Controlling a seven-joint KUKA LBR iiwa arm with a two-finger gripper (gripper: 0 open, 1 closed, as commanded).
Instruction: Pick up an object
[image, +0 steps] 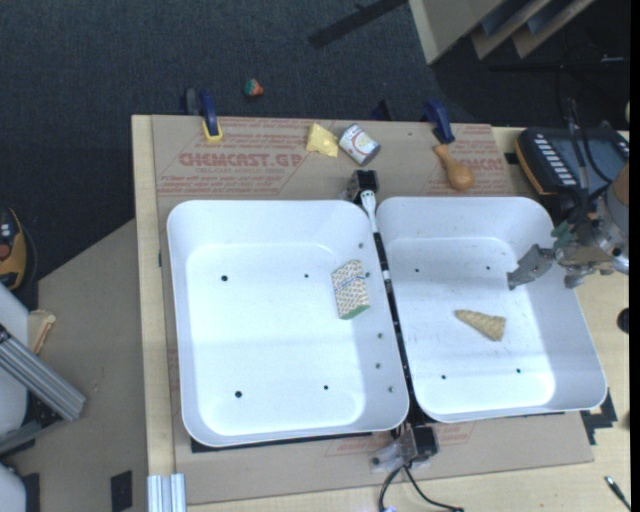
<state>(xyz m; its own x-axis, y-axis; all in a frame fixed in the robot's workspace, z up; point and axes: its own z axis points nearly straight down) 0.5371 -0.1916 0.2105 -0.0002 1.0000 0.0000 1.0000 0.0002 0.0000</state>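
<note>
camera view, tool (549, 266) spread open, holding nothing, over right bin (560, 392)

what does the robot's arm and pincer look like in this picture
At the view's right edge, a grey metal pincer with one dull, angular finger reaching over the right bin. Behind it sits a pale grey, blocky wrist with a small green spot, and dark cables run above it.

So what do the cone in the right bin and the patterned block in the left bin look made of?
The cone looks like matte tan foam or plastic, toy-like: uniform colour, no shine. The block seems wrapped in printed paper or fabric: fine green dots on white, dull surface. The bins look like smooth, slightly glossy white plastic. All of this is a guess at this resolution.
</note>
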